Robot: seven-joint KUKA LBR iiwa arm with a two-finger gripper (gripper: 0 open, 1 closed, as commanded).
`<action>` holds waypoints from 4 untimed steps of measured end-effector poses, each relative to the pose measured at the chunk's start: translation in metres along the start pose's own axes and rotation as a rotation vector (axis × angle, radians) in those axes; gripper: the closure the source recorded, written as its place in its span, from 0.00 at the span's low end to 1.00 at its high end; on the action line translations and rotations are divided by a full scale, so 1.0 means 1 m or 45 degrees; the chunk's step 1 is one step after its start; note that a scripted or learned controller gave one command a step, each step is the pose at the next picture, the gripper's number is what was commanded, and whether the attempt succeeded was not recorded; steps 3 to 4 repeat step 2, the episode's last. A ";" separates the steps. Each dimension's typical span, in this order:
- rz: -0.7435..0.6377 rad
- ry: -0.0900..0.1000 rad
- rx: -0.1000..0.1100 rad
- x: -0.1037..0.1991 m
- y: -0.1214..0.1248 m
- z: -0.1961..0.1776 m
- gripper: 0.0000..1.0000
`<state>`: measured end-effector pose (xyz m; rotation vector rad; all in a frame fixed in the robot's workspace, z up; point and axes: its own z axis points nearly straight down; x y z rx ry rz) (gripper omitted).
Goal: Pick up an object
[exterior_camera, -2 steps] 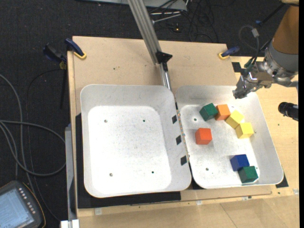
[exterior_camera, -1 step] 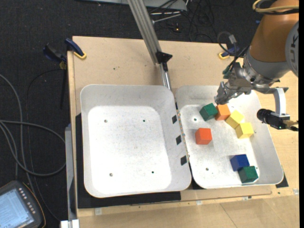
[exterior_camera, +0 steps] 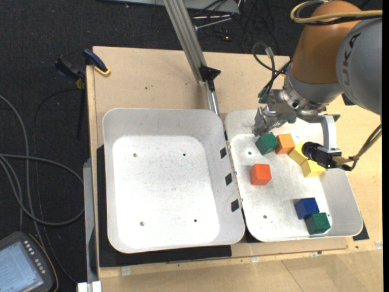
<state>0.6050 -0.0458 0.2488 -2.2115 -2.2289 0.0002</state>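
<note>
So the gripper (exterior_camera: 265, 128) is down in the right bin (exterior_camera: 343, 194), near its far-left corner, hanging off the grey arm (exterior_camera: 358, 47) that comes in from the right with its orange band (exterior_camera: 319, 38) up top. Right under the tip sits a green cube (exterior_camera: 266, 143), tilted a bit, and the gripper looks like it's touching the cube's top edge or just over it. Honestly can't tell how the gripper is set from this angle, the wrist hardware blocks it, and I can't see the cube actually clamped by anything.

Stuff crowding that spot: an orange block (exterior_camera: 285, 143) just beside the green cube on its right, basically touching it. Past that, a yellow block (exterior_camera: 297, 156) and another yellow piece (exterior_camera: 313, 168) nearer the front, with a black part (exterior_camera: 316, 152) of the wrist rig and its white bracket (exterior_camera: 329, 132) hanging right over them.

A red-orange cube (exterior_camera: 261, 174) sits alone near the bin's left wall, a little in front of the green one, apart from everything. Well apart at the front right corner there's a blue cube (exterior_camera: 306, 207) with a second green block (exterior_camera: 318, 222) touching it.

The left bin (exterior_camera: 121, 132) is next door. A metal pole (exterior_camera: 185, 29) slants across the bench (exterior_camera: 152, 78) behind both.
</note>
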 end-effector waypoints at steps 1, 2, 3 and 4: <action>-0.001 0.000 0.000 0.058 0.005 0.009 1.00; -0.001 0.001 0.001 0.119 -0.006 0.017 1.00; -0.001 0.001 0.001 0.119 -0.006 0.017 1.00; -0.001 0.001 0.001 0.119 -0.006 0.017 1.00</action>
